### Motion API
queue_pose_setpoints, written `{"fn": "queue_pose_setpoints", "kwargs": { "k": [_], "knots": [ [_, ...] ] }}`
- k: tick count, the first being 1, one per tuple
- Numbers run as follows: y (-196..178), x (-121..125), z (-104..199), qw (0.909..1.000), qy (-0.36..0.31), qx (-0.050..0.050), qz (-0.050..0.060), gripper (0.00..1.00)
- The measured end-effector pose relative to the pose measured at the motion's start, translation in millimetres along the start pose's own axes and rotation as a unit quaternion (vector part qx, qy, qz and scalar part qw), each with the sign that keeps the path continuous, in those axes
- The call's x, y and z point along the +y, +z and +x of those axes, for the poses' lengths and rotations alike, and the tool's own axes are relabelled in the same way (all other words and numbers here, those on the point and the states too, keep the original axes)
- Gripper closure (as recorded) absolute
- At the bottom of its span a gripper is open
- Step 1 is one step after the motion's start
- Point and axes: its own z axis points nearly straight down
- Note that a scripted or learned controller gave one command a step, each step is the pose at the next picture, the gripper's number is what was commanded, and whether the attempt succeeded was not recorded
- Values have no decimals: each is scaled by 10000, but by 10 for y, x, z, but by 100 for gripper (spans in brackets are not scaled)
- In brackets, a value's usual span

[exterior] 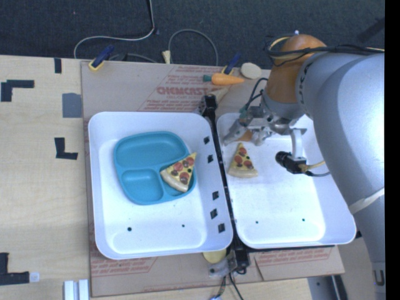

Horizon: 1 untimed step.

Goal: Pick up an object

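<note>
A toy pizza slice (242,162) lies in the right bin (294,220), near its left wall. A second pizza slice (180,172) rests on the blue divided plate (149,161) in the left bin (156,236). My gripper (245,130) hangs just above and behind the right bin's slice, fingers pointing down and left. Something small and orange-brown shows between the fingers, too blurred to identify. The grey arm and orange band (289,67) loom over the right bin's far right side.
A black divider (219,174) runs between the two bins. An orange carrot-like toy (226,78) and a pale round object (250,70) lie on the cardboard behind the bins. Cables trail across the dark floor at the back.
</note>
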Motion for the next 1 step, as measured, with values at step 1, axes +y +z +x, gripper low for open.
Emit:
{"fn": "queue_pose_setpoints", "kwargs": {
  "k": [1],
  "knots": [
    [-1, 9, -128, 10000, -3, 28, -13, 0]
  ]
}}
